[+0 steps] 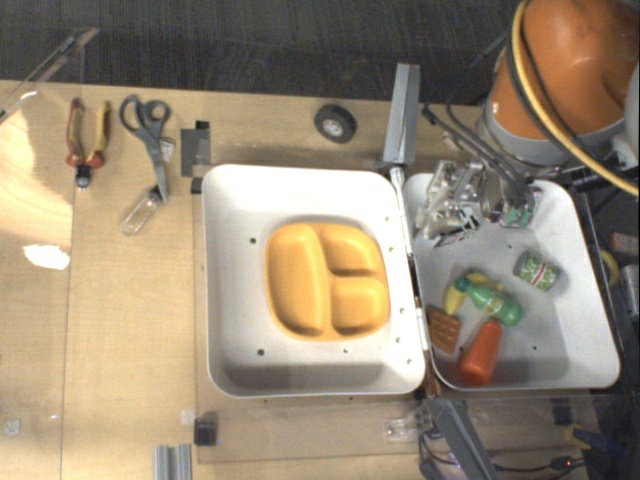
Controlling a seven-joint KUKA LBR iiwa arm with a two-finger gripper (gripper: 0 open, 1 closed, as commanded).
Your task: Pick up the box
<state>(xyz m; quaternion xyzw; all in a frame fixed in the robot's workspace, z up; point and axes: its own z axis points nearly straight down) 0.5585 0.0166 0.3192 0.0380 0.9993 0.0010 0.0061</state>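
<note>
A small brown box [443, 329] lies against the left wall of the right bin [590, 298], near its front. My gripper [455, 206] hangs over the back left corner of that bin, well behind the box and apart from it. The grey arm with its orange band [565, 53] reaches in from the upper right. Nothing is seen held in the gripper.
The right bin also holds a green and yellow toy [485, 299], a red-orange piece [480, 352] beside the box, and a small green can [536, 270]. A yellow divided tray [326, 278] fills the left bin [230, 268]. Scissors [150, 133], pliers [85, 138] and a tape roll [335, 122] lie on the bench.
</note>
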